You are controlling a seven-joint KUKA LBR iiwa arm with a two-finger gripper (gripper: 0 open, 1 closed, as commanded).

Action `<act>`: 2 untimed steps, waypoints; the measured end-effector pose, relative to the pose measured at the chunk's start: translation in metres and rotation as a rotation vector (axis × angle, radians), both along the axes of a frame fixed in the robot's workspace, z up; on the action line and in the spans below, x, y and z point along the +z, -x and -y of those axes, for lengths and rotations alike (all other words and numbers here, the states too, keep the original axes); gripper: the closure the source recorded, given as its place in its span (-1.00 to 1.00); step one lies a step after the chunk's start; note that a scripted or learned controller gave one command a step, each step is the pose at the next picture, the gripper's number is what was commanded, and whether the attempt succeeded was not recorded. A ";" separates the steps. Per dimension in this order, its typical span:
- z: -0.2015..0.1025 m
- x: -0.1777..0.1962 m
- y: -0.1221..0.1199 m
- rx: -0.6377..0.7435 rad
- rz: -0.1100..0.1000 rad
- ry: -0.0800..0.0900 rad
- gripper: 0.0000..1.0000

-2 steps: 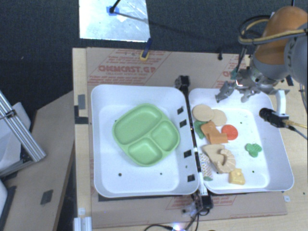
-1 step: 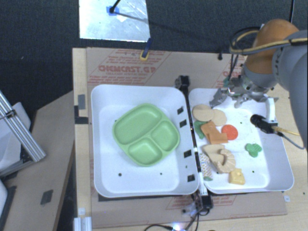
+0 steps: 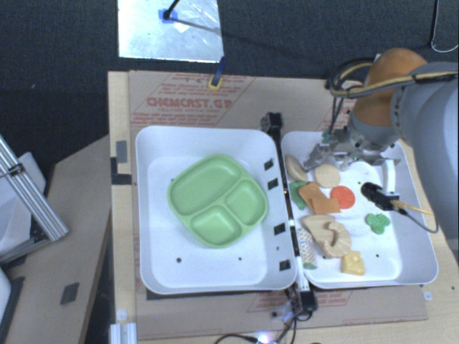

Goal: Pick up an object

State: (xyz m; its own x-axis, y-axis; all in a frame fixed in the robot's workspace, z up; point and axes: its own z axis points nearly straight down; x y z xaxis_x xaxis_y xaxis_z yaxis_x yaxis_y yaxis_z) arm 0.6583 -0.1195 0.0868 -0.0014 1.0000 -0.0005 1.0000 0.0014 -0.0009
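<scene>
Overhead, the grey arm leans over the right bin, its gripper low at the bin's far left; whether anything sits in its grasp I cannot tell. A clean pick probably means settling squarely on one piece, such as the pale round piece just below it. The left bin holds a green divided plate. Right bin: wooden arch, orange piece, red disc, yellow wedge.

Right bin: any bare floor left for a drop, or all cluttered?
The right bin is crowded along its left side, from the beige piece down to the yellow cheese. Bare floor lies at the near right corner, past the green piece. The pincer crowds the far end.
</scene>
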 end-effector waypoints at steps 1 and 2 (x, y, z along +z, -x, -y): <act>0.000 0.015 -0.003 0.000 0.008 0.000 1.00; -0.010 0.066 -0.004 0.004 0.007 -0.001 1.00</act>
